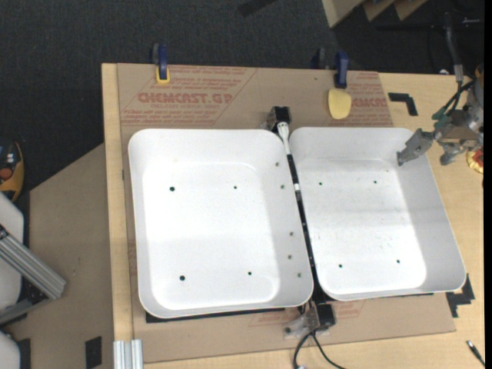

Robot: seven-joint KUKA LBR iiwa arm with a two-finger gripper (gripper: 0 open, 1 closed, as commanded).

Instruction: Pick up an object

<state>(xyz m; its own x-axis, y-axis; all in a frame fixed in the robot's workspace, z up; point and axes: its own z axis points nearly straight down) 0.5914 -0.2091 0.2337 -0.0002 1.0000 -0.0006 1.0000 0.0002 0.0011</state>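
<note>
At the right bin's (pixel 430 206) top-right corner the gripper (pixel 415 146) hangs over the rim; whether it's open or closed I can't tell, and nothing shows between its fingers. Both bins look bare inside, left bin (pixel 146 206) too, and the only loose candidate I see is a yellow object (pixel 339 104) on the table (pixel 115 129) above the right bin, just below a blue clamp (pixel 341 69). I'd confirm a target first, then come straight down over it, not at a slant, and watch the bin rim on approach.
</note>
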